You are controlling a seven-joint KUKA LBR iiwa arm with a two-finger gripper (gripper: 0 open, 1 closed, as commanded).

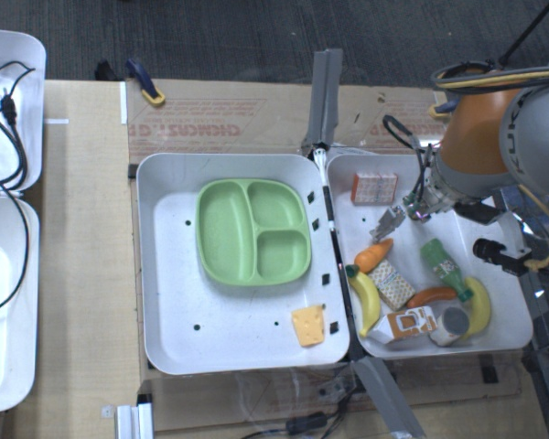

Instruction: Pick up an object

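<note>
My gripper (391, 219) hangs over the right bin (508, 337), just above an orange carrot (373, 254); its two fingers look slightly apart with nothing between them. Around it lie a small pink box (374, 188), a green bottle (442, 264), a patterned packet (392, 286), a yellow banana (367, 301) by the bin's left wall, a second banana (479, 305) at the right, an orange juice carton (411, 323), a grey can (451, 323) and a second carrot (432, 296).
The left bin (165, 327) holds a green divided plate (253, 231) and a yellow cheese wedge (308, 326). A grey divider post (325, 99) stands between the bins. The arm's orange band (480, 140) looms over the right bin's far corner.
</note>
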